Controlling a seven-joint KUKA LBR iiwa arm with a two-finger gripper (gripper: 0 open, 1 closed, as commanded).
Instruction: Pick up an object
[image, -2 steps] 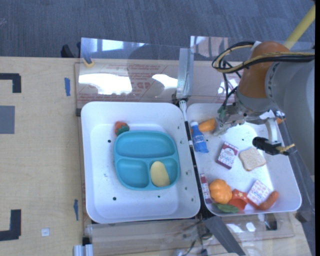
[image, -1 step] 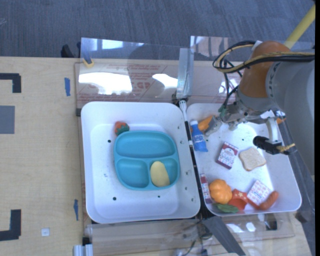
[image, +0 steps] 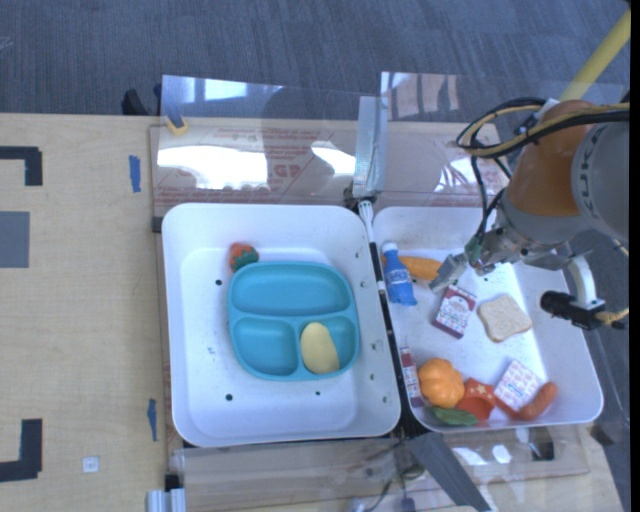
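Note:
My gripper (image: 462, 266) hangs over the upper part of the right bin (image: 585, 385), under the arm's orange band. It is just above a small red and white packet (image: 454, 311) and right of an orange carrot (image: 422, 267). A blue bottle (image: 397, 277) lies by the bin's left wall. A bread slice (image: 504, 318) lies right of the packet. Near the front of the bin are an orange pumpkin-like toy (image: 441, 381), a red pepper (image: 477, 400), a second red and white packet (image: 518, 383) and a sausage (image: 541, 401). I see nothing held by the gripper.
The left bin (image: 190, 300) holds a blue divided plate (image: 270, 340) with a yellow lemon-like object (image: 319, 348) in its lower right compartment. A red and green fruit (image: 242, 255) lies at the plate's upper left corner. A clear wall (image: 369, 150) stands behind the bins.

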